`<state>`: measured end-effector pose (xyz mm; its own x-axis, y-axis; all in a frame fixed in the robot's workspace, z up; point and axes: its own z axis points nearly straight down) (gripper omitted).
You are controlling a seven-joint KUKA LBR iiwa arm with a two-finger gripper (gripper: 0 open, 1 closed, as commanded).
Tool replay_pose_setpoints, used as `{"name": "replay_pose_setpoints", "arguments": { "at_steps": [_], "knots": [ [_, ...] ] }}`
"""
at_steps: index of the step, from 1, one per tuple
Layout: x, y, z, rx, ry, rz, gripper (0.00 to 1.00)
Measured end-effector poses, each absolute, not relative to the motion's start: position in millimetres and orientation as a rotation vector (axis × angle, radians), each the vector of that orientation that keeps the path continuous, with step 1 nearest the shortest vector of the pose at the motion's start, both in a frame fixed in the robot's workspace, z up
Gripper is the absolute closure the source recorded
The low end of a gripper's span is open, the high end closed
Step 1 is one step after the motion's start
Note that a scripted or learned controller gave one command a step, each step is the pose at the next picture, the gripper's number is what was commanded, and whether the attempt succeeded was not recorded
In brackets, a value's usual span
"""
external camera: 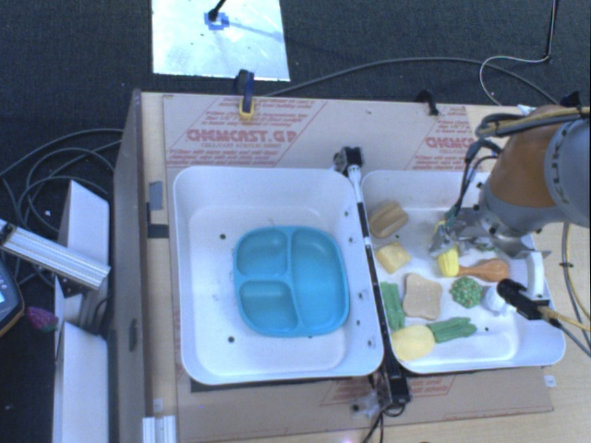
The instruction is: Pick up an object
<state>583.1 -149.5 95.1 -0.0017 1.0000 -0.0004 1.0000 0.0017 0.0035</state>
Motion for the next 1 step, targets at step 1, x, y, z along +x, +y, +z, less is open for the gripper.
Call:
{"name": "replay_pose_setpoints", "arguments": {
  "at_steps": [1],
  "knots": [
    [606.9, -91.0, 173.4, 2.214, 2.224, 0.006, 1.00]
  ]
}}
